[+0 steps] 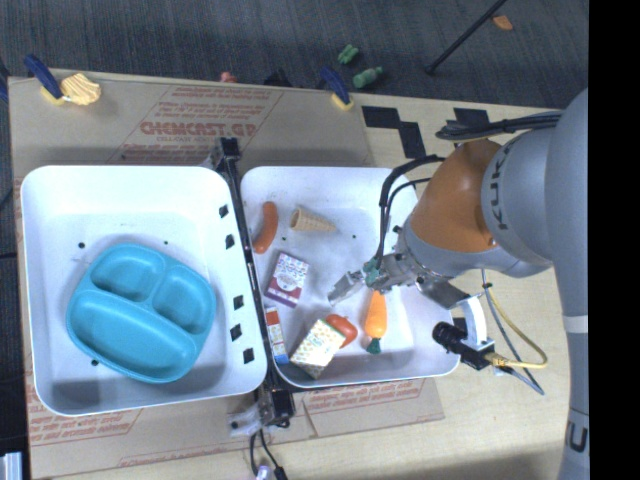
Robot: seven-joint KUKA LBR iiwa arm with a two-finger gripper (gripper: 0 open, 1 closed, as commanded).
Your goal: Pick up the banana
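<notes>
My gripper (pixel 358 281) hangs low inside the right bin (pixel 335 190), near its right side, under the grey arm with the orange band (pixel 455 203). An orange carrot (pixel 375 316) with a green tip lies just below the gripper and looks to be touching or almost touching it. Nothing shows clearly held in the gripper.
The right bin also holds a sausage (pixel 264 226), an ice cream cone (pixel 313 221), a small purple-and-white box (pixel 287 278), a red piece (pixel 343 326) and a speckled box (pixel 314 347). A blue divided plate (pixel 140 310) lies in the left bin (pixel 60 203).
</notes>
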